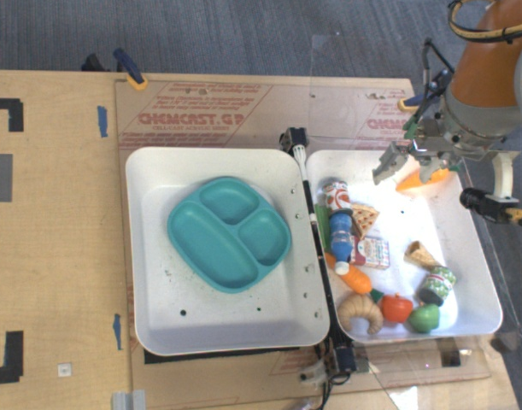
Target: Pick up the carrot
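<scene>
Gripper (412, 167) is up over the right bin's (474, 233) far edge, fingers apart with the carrot (421, 178) between them, off the bin floor; other toy food sits along the bin's left and near edges.

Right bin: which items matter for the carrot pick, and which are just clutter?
Job:
- orange tapered carrot, far side of the right bin
- two-finger gripper, directly over it

Lying about:
- teal divided plastic plate, left bin
- tan toy croissant
- red toy tomato
- green round toy fruit
- small orange oblong piece
</scene>
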`<state>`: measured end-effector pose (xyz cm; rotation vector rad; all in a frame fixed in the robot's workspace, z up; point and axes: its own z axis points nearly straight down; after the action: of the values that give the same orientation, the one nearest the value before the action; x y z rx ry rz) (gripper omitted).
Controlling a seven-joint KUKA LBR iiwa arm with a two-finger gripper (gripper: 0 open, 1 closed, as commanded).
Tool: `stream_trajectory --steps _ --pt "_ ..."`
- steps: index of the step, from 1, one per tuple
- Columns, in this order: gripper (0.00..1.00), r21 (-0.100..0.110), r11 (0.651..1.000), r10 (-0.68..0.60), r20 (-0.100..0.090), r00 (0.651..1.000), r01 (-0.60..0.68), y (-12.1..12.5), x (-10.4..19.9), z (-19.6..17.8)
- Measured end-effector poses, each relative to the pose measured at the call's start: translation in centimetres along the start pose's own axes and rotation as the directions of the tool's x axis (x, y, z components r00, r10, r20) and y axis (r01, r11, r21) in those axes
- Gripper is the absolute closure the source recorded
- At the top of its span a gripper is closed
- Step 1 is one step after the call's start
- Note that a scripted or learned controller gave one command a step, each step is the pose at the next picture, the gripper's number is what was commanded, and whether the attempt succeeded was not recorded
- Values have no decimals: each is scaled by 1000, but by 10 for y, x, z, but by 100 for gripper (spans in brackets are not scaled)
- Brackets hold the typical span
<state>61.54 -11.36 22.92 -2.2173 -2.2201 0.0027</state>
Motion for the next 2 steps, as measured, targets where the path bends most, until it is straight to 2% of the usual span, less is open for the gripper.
stream_trajectory --steps 1,2 --pt "0 0 1000 -4 5 1000 4 31 -64 62" --pt "0 -11 999 31 3 1000 -31 44 -83 94"
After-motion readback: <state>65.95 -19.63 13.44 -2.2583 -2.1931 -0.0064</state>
